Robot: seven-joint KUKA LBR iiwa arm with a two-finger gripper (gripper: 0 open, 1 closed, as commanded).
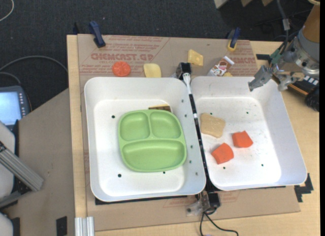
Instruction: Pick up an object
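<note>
The green divided plate point(151, 140) sat in the left bin point(96, 128), the tan block point(212, 125) and two orange cubes point(242, 139) lay loose in the right bin point(284, 128), and the gripper point(268, 77), jaws spread and empty, hovered at the far rim, so a descent there would probably just clip the wall.

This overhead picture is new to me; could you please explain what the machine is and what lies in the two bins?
One camera looks down at a slant on a bench. The arm enters from the right; its gripper is above the right bin's far edge, holding nothing. The right bin contains a tan block and two orange blocks. The left bin holds a green divided plate. Small toy foods lie on the board behind.
</note>
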